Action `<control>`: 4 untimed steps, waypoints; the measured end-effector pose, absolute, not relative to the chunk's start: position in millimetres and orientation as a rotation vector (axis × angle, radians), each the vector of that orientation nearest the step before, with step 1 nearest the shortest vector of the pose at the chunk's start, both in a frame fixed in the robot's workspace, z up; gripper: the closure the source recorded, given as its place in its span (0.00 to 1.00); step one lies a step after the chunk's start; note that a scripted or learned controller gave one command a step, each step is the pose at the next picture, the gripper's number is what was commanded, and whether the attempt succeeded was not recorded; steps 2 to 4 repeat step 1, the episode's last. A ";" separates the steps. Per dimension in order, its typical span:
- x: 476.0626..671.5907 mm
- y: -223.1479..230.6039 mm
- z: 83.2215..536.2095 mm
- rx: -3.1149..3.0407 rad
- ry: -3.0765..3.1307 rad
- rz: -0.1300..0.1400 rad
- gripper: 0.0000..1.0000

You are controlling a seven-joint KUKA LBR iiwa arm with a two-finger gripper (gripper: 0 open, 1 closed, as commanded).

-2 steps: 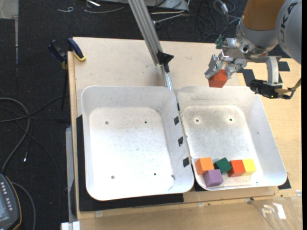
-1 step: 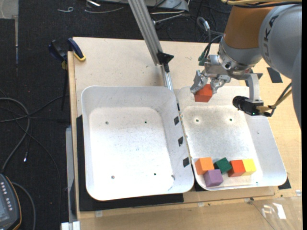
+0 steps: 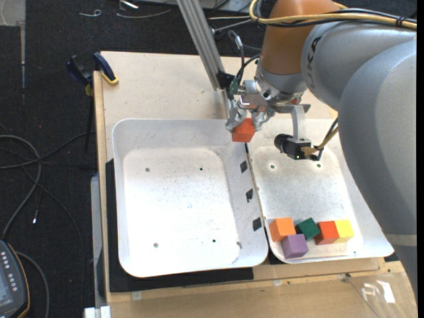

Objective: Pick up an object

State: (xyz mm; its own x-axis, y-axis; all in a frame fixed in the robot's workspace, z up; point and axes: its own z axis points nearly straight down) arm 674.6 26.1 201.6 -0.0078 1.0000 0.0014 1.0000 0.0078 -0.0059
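Note:
My gripper (image 3: 244, 123) hangs over the far end of the seam between the two bins, shut on a red-orange block (image 3: 243, 131) that sits between its fingers, lifted above the bin rims. The orange band and grey arm reach in from the right. In the near end of the right bin (image 3: 318, 184) lie several blocks: an orange one (image 3: 283, 227), a green one (image 3: 307, 228), a red one (image 3: 327, 232), a yellow one (image 3: 344, 229) and a purple one (image 3: 295, 245).
The left bin (image 3: 175, 197) lies beside the right one on the bench. A slanted metal strut (image 3: 199, 35) rises behind the gripper. A blue and yellow clamp (image 3: 99, 68) sits at the bench's far left corner. Cables lie on the floor to the left.

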 end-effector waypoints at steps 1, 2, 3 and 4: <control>675.2 22.3 206.8 -2.218 -2.225 0.001 0.00; 675.2 22.3 206.8 -2.218 -2.225 0.001 0.00; 675.2 22.3 206.8 -2.218 -2.225 0.001 0.00; 675.2 22.3 206.8 -2.218 -2.225 0.001 0.00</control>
